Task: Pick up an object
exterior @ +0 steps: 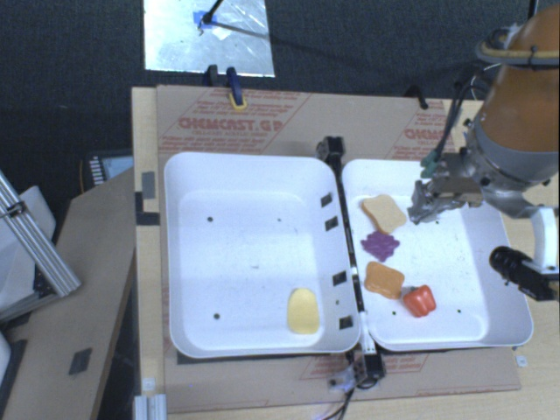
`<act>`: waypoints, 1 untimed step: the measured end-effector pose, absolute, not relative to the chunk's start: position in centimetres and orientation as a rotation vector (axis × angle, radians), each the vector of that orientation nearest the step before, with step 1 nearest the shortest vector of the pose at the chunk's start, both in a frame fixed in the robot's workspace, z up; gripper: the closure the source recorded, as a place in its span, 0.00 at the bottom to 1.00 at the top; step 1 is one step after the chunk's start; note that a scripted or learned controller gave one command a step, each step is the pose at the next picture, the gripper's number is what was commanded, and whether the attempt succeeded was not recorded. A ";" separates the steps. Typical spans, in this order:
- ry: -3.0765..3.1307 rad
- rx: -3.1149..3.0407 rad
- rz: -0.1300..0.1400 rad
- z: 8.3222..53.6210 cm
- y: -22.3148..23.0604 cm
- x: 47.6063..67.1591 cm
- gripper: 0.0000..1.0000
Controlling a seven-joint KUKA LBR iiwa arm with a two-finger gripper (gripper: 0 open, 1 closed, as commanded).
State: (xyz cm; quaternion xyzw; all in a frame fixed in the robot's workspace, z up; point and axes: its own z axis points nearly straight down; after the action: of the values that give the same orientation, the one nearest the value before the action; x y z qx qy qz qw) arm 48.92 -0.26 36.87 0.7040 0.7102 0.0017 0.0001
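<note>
1. Camera view: the right bin (499, 322), smooth white plastic, holds a tan bread-slice shape (383, 212), a jagged purple piece (381, 245), a rounded orange block (384, 280) and a glossy red-orange pepper (420, 300). A pale yellow, soft-edged lump (304, 311) lies in the left bin (188, 234).
2. The gripper (426, 201) hangs just right of the bread-slice shape; nothing is visibly pinched in it.
3. Its metal tip is a blurred cluster, so how wide it stands cannot be made out.

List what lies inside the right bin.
Right bin holds a bread slice, a purple piece, an orange piece and a red pepper. The gripper covers part of the floor.
</note>
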 end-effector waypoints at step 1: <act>2.225 2.203 0.024 49.5 4.8 48.7 1.00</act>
State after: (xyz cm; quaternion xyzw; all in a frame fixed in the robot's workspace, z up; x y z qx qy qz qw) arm 48.72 4.75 49.45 0.7035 0.7106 0.0077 0.0050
